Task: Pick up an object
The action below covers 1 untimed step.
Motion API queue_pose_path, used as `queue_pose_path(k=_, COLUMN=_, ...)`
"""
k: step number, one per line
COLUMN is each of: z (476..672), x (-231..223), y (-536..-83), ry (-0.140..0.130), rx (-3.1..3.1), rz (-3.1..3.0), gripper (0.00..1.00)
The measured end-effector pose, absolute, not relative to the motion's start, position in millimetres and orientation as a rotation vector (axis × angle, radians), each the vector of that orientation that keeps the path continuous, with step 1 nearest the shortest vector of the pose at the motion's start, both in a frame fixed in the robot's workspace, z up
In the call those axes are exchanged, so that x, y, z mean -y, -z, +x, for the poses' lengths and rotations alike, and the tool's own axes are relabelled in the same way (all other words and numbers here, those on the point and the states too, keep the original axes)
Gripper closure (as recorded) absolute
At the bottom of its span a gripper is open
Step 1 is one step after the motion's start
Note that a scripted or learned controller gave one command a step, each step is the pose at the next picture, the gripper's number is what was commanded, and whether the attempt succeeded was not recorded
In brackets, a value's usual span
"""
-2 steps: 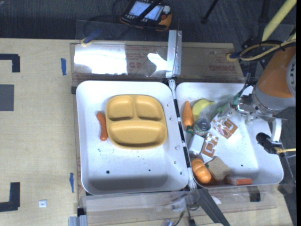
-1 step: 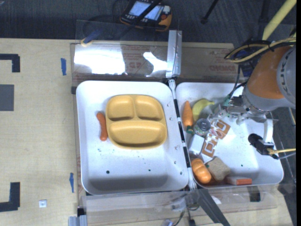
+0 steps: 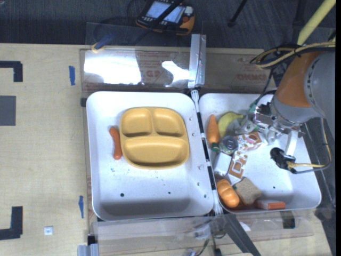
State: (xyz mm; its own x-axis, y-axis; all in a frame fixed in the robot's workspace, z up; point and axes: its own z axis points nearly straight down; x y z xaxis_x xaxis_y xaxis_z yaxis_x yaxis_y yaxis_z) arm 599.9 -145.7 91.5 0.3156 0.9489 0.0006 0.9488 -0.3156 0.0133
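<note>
The right bin (image 3: pixel 306 193) holds a loose cluster of objects along its left half. Nearest the gripper (image 3: pixel 254 122) is a yellow-green round fruit (image 3: pixel 229 121), lying just to the gripper's left near the bin's upper left part. Below it sits a small grey round can (image 3: pixel 229 143), and beside that a red-and-white patterned packet (image 3: pixel 246 145) that runs down toward a second printed piece (image 3: pixel 236 167). These lie directly under and just left of the wrist hardware, so the fruit, the can and the packet crowd close to the tool. Whether the fingers are open or closed cannot be told, since the grey wrist body and its fittings hide them, and nothing can be seen held between them.

An orange carrot (image 3: pixel 213 129) lies upright along the bin's left wall, touching or almost touching the fruit. Further down, near the bottom left corner, an orange rounded fruit (image 3: pixel 229 194) rests against a brown bread-like slab (image 3: pixel 248 190), with a small orange-red stick (image 3: pixel 273 205) just to its right along the lower wall. A black cable end (image 3: pixel 282 159) dangles from the arm (image 3: pixel 311 87) over the bin's open right part.

The left bin (image 3: pixel 106 191) carries a yellow divided plate (image 3: pixel 154 137) in its middle, with an orange sausage-shaped piece (image 3: pixel 115 143) lying just beside the plate's left edge
</note>
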Motion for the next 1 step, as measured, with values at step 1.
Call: queue_pose_path(k=1, z=634.2, x=124.2, y=-91.6, ry=0.000, rx=-2.014, rz=2.407, gripper=0.00)
